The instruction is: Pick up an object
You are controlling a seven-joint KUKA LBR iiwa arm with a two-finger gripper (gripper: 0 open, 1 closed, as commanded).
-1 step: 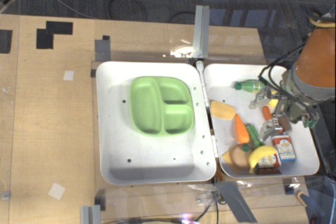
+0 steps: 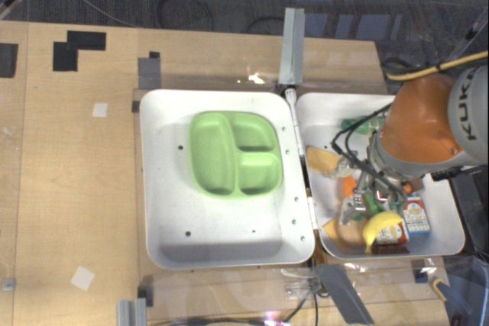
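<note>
My gripper (image 2: 365,198) is low in the right bin (image 2: 451,240), reaching down among a pile of toy food. Just below it lies a yellow banana (image 2: 382,227), and a tan rounded piece (image 2: 344,233) sits to the banana's left. A small orange item (image 2: 348,185) is beside the gripper's left side. To the right stands a small white and red carton (image 2: 415,215). A tan wedge (image 2: 322,159) lies near the bin's left wall, and a green item (image 2: 356,124) peeks out at the back, partly hidden by cables.
The left bin (image 2: 164,164) holds a green divided plate (image 2: 233,153). A raised rim (image 2: 302,164) separates the two bins. The arm's orange band (image 2: 416,126) and black cables (image 2: 348,137) hang over the back of the right bin.
</note>
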